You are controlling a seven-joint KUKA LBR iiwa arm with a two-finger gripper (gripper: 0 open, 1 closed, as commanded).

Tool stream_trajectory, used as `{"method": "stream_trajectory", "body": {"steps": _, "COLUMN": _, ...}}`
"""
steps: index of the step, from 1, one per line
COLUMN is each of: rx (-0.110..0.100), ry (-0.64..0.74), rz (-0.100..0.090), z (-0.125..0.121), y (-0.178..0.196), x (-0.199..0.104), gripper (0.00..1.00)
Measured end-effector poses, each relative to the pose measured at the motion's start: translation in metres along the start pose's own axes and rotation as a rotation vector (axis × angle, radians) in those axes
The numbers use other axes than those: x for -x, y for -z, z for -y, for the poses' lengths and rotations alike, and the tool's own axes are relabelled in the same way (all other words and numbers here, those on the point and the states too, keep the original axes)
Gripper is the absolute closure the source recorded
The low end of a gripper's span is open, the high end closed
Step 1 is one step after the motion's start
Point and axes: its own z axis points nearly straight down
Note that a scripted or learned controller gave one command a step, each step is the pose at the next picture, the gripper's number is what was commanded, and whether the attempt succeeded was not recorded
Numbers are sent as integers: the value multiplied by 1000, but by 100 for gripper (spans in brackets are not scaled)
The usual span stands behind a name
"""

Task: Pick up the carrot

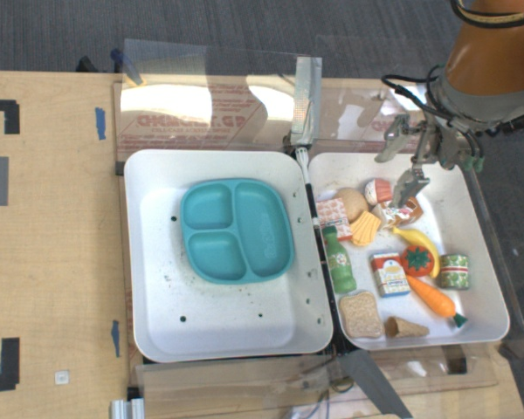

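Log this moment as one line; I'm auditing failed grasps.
stage: approach | two-finger gripper: above right bin's upper part, holding nothing | orange toy carrot: lying in right white bin, untouched | teal divided plate: left bin

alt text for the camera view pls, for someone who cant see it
The arm's tool hangs over the far part of the right bin, apart from the carrot lying near that bin's front among other toy food. The left bin bears a teal divided plate.
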Motion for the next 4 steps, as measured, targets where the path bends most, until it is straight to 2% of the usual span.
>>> {"method": "stream_trajectory", "body": {"steps": 1, "rx": 3, "ry": 250, "rz": -8, "z": 9, "y": -111, "x": -60, "gripper": 0}}
{"method": "stream_trajectory", "body": {"steps": 2, "rx": -3, "ry": 382, "rz": 11, "z": 66, "y": -143, "x": -100, "gripper": 0}}
{"method": "stream_trajectory", "body": {"steps": 3, "rx": -9, "ry": 521, "rz": 19, "z": 78, "y": -143, "x": -127, "gripper": 0}}
{"method": "stream_trajectory", "body": {"steps": 4, "rx": -14, "ry": 524, "rz": 31, "z": 76, "y": -128, "x": -122, "gripper": 100}}
